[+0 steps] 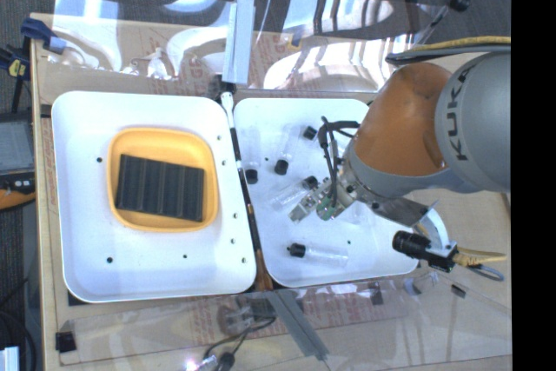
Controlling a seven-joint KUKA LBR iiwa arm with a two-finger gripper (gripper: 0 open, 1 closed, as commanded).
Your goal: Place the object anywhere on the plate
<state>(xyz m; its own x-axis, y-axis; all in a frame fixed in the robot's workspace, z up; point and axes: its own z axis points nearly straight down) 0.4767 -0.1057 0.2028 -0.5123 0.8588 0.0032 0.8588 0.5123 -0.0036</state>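
- You see the arm (pixel 434 130) filling the right of the frame, bent over the right bin (pixel 261 122)
- Its gripper (pixel 317 206) sits low in the centre of that bin — you cannot tell whether the claw is released or clenched
- Small clear objects with black caps (pixel 297 250) lie scattered on the right bin's floor, several close around the gripper
- In the left bin (pixel 78 187) you find the yellow plate (pixel 161 143) — a dark ribbed block (pixel 161 188) lies on it
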